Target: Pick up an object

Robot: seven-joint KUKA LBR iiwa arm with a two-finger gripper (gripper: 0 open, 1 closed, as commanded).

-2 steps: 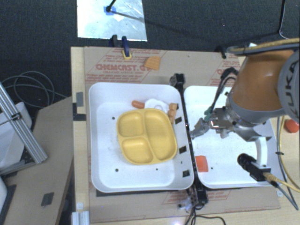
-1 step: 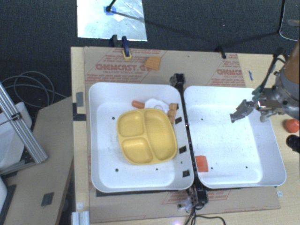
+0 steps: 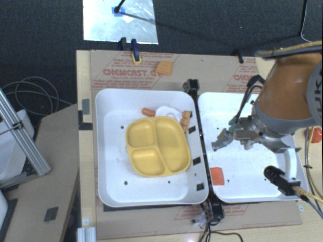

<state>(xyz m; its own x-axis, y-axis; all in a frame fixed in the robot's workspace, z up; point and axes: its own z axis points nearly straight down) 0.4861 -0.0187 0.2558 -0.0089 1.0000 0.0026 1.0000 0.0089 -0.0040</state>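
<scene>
Arm enters from the right, orange band above the wrist, wrist bent down and leftward over the right bin point(image 3: 282, 198). Gripper point(image 3: 220, 140) hangs above that bin's left half, fingers pointing left; hand's state: cannot tell at this angle. Small orange block point(image 3: 216, 175) lies near the right bin's front-left corner, below the gripper, apart from it. Left bin point(image 3: 108, 135) holds a yellow divided tray point(image 3: 157, 146), a small orange sausage-shaped piece point(image 3: 149, 112) and a tan piece point(image 3: 186, 119) behind it.

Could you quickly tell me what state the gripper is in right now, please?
Gripper: above the right bin, nothing visibly held; open or closed cannot be told.
</scene>
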